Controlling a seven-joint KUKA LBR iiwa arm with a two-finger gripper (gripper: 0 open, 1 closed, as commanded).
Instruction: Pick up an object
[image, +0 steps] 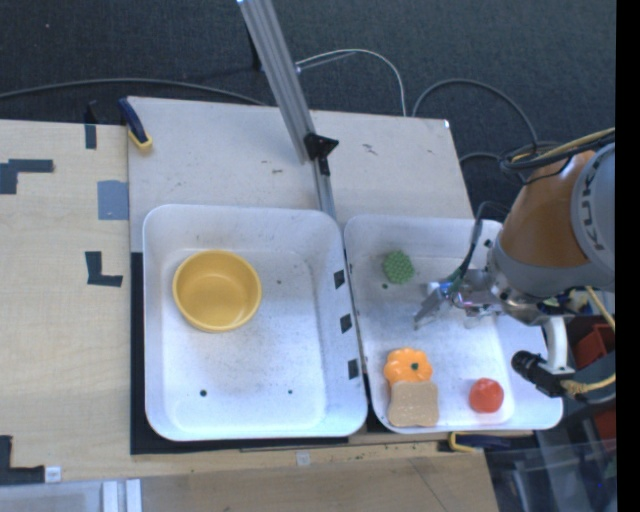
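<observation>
Two shallow white plastic bins sit side by side on the pale wooden bench (60, 300). The left bin (240, 400) holds one thing, a round yellow plastic bowl (216, 290), standing upright toward that bin's nine o'clock side, near but apart from the wall. The right bin (430, 235) holds four small things: a green knobbly ball (398, 266) toward eleven o'clock, an orange pepper-shaped toy (408, 366) toward seven o'clock, a tan square slice of toy bread (413, 405) touching the orange toy at its six o'clock edge, and a small red round toy (486, 395) toward five o'clock, well apart from the bread. The grey arm with its orange band reaches in from three o'clock, and the gripper (438, 303) hangs over the middle of the right bin, between the green ball and the orange toy. Its jaws are spread a little, with nothing between them.
</observation>
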